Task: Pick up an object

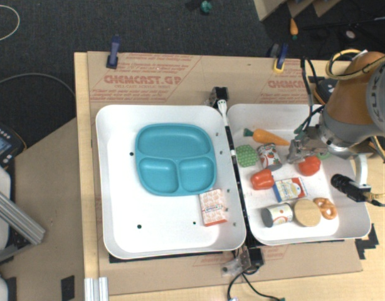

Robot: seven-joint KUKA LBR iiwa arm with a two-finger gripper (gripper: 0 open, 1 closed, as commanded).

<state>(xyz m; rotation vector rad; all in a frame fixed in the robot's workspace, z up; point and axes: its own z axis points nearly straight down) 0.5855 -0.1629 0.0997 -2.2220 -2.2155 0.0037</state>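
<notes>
My gripper (pixel 297 150) hangs low over the right bin (pixel 349 231), reaching in from the right below the orange-banded wrist. It sits between a small printed can (pixel 268 155) on its left and a red tomato (pixel 310 165) just to its lower right. An orange carrot (pixel 268 137) lies just behind it. Nothing can be seen held in it. Around it in the same bin lie a green leafy piece (pixel 246 155), a red pepper (pixel 263 179), a small carton (pixel 287 189), a white-and-red cup (pixel 277 215), a tan disc (pixel 307 213) and a pretzel (pixel 326 207).
The left bin (pixel 111 168) holds a teal divided plate (pixel 175 157) and a small printed packet (pixel 212 207) near its front right corner. A black divider runs between the bins. Cables and a black fitting (pixel 349 187) hang off the arm at the right bin's edge.
</notes>
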